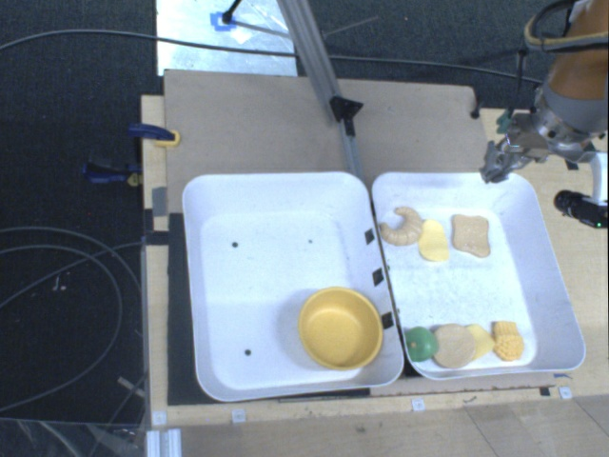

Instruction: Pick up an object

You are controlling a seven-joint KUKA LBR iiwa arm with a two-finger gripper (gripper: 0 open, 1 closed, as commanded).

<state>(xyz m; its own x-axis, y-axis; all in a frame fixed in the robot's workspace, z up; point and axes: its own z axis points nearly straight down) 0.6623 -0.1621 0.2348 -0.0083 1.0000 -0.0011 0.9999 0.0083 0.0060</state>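
**A:** What's in the bins, nearest the camera first?

**B:** Right bin [547, 284], near edge, well below the gripper [495, 169]: a row of four toy foods. Small green round piece [420, 343], a tan round disc [454, 346] touching it, a pale yellow piece [480, 339] partly tucked behind the disc, then a yellow-orange waffle-textured block [508, 341]. All packed tight.

**A:** Left bin?

**B:** Left bin [219, 255] holds a yellow bowl [340, 327], upright, at its near right corner, far down and to the left of the gripper.

**A:** Anything closer to the gripper?

**B:** Three pieces in the far half of the right bin. Beige curled croissant shape [403, 227], a pale yellow oval slice [434, 241] touching it, and a tan toast-like slab [470, 235] just apart from the slice. The slab is the closest item to the gripper, below and slightly left of it.

**A:** Gripper state?

**B:** Sits over the far rim of the right bin, near its far right corner, above every object and touching none. Nothing between the fingers. Can't tell whether they're spread or closed; tip is too small and dark against the bench.

**A:** Arm?

**B:** Orange band [582, 74] up and right of the gripper.
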